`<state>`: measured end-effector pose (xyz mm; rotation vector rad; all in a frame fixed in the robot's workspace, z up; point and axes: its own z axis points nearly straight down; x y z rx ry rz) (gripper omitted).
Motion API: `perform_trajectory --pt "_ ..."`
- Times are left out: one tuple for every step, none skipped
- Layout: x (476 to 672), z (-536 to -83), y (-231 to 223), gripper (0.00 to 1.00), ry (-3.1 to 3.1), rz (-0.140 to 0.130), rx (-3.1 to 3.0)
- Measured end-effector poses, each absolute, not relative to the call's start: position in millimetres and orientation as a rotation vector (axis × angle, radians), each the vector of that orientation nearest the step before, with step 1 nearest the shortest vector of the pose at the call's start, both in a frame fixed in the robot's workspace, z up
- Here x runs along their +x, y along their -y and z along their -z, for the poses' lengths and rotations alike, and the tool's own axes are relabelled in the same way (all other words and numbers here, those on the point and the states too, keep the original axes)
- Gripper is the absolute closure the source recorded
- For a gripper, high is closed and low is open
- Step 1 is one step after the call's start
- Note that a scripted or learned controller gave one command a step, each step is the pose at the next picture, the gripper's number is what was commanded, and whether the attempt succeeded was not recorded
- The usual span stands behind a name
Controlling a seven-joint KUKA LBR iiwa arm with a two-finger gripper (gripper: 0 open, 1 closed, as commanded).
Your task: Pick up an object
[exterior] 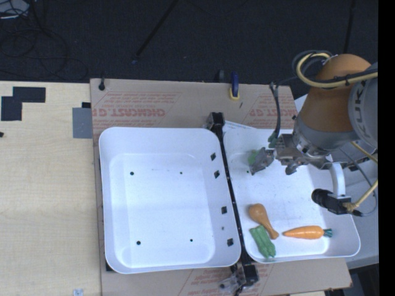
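the arm reaches over the right bin (345,248) from its right edge, and the gripper (264,160) hangs near the bin's far left corner. a small green object (255,158) sits right at its tip; whether it is clamped i cannot tell. near the bin's near edge lie a tan pear-shaped piece (261,216), a green pod (263,242) and an orange carrot (305,232). the left bin (117,165) lies alongside.

arm: your grey KUKA arm with the orange band (330,106) reaches in from the right, wrist bent down and leftward | gripper: the dark metal two-finger gripper (262,160) points left, low over the right side | cabling: yellow and black hoses loop over your wrist, trailing off right
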<state>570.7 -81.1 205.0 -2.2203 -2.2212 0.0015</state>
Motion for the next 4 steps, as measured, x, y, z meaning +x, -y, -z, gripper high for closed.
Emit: perform_trajectory --pt "492.9 -314.4 59.8 0.00 2.221 -0.002 -2.217" --pt "475.6 -467.7 81.0 0.00 2.228 0.008 -2.226" --pt "476.1 -541.1 22.6 0.00 2.228 0.003 -2.218" --pt "476.5 -546.9 23.6 1.00 2.225 -0.008 -2.213"
